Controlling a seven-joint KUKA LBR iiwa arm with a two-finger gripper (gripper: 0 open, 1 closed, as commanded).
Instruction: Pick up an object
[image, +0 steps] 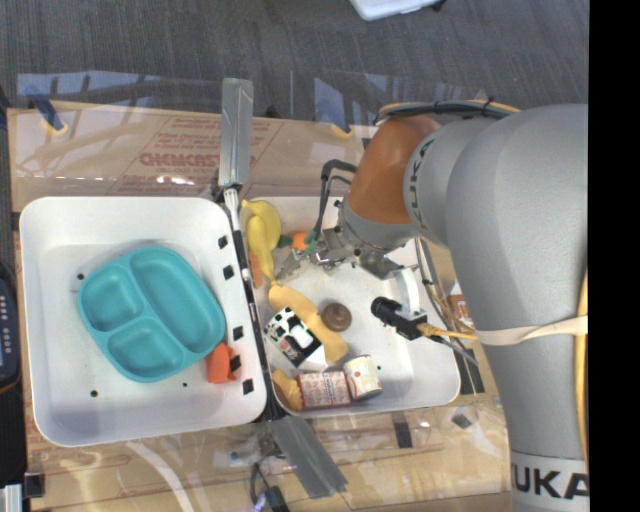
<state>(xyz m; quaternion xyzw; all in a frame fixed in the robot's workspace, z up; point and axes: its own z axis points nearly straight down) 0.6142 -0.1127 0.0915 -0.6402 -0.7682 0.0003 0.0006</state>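
My gripper (300, 256) is low in the upper part of the right bin (440, 372), just right of a yellow banana-shaped toy (262, 230) and beside a small orange piece (299, 240). Below it lie a brown round object (337, 317), a black-and-white patterned block (289, 333) on a yellow piece (326, 335), a pink-labelled box (322, 389) and a small can (363, 378). Nothing can be seen held in the gripper.
The left bin (60, 410) holds a teal divided plate (150, 312) and an orange block (218, 364) at its right wall. The grey arm (500, 220) covers the right bin's right side. A grey divider bar (236, 130) runs between the bins.
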